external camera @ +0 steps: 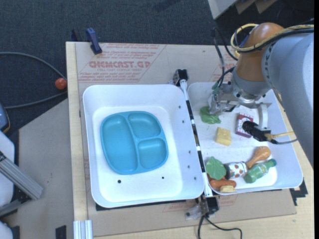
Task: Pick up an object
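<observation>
— Green leafy piece [210, 116]: the likeliest pick?
— Probably. Lies in the right bin [294, 176], toward the table's [124, 63] far edge, close by the seam between the two bins.

— Starting from the left, though: anything worth taking there?
— Left bin [92, 133], toward the table's left edge, carries a blue divided plate [133, 141]. Broad, flat, stiff, hard to pinch except at the rim. Poor choice.

— Back to the leafy piece, then. Handling?
— Looks light and soft, perhaps floppy plastic or cloth. No real risk of breaking, but could fold or slide out of a shallow pinch. Best taken across the bunched middle, not by a thin edge.

— And the gripper [218, 107]?
— Hangs at the piece's far side, touching or just above; can't say which. Jaws spread or pressed together: impossible to tell from this angle. Nothing visibly pinched.

— Further right?
— Yellow block [223, 136] just beside, nearer the table's front edge: small, stiff, flat-sided, a fair fallback. Red-and-white packet [244, 125] beyond it. Down by the front edge, a crowded cluster: green leaf [216, 167], small can [237, 170], drumstick [259, 156], green bottle [259, 172]. Rounder, packed close, apt to roll.
</observation>
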Robot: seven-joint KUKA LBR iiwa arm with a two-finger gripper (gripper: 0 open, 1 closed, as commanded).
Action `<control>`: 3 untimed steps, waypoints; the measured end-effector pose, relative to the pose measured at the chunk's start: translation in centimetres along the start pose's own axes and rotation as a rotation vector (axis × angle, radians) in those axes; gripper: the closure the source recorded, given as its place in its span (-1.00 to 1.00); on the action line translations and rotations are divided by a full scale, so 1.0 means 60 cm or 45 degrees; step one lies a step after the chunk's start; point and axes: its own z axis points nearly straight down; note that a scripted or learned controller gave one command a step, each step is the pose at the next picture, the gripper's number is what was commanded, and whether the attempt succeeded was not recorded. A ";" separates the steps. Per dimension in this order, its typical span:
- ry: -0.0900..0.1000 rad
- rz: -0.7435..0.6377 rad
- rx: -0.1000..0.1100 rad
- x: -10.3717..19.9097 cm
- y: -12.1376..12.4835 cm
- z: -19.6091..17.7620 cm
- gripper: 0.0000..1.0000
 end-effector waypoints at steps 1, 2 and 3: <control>-0.003 0.003 -0.010 -0.096 0.045 -0.127 1.00; -0.002 0.002 -0.007 -0.094 0.045 -0.126 -1.00; -0.008 0.002 -0.023 -0.040 0.051 -0.010 -1.00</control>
